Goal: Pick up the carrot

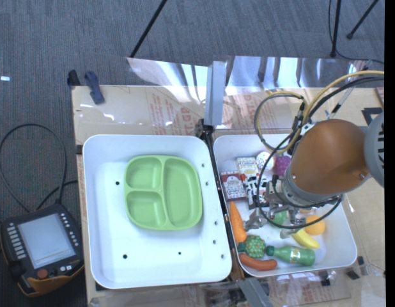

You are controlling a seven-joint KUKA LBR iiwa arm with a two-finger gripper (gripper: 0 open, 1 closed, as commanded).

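The carrot [236, 220] is a small orange cone lying lengthwise against the left wall of the right bin [348, 248]. My gripper [270, 226] hangs low over the middle of that bin, just right of the carrot, under the arm's large orange band [328, 157]. Its grey fingers [254, 221] are spread apart, the left one close beside the carrot, and nothing is held between them. Part of a green item sits under the gripper, mostly hidden by it.
Crowding the right bin are a green broccoli [253, 245], a red pepper [257, 263], a green bottle [293, 255], a banana [305, 238], an orange fruit [315, 226] and small boxes [233, 185]. In the left bin [105, 235] rests a green divided plate [163, 192].
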